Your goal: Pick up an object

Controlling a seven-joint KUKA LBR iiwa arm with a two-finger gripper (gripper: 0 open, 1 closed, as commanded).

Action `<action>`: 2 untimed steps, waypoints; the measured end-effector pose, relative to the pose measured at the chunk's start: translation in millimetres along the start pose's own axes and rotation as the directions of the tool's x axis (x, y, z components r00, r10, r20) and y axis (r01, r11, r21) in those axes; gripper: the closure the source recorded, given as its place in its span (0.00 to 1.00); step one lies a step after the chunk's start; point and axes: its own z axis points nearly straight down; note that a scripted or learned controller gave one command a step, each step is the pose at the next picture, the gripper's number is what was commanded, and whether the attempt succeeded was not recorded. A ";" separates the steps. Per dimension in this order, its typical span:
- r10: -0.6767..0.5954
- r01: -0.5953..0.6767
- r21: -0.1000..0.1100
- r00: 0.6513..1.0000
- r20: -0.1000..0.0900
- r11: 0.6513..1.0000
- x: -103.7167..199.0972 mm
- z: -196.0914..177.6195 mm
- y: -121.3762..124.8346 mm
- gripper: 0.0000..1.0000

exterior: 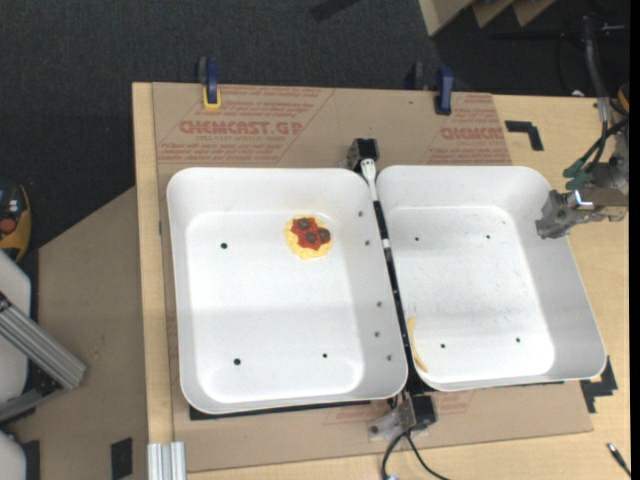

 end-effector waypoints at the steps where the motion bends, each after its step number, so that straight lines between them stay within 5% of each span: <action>1: -0.008 0.008 0.023 1.000 -0.010 1.000 46.7 50.8 -22.1 1.00; 2: -0.009 0.009 0.004 1.000 -0.006 1.000 66.3 -47.8 -8.1 1.00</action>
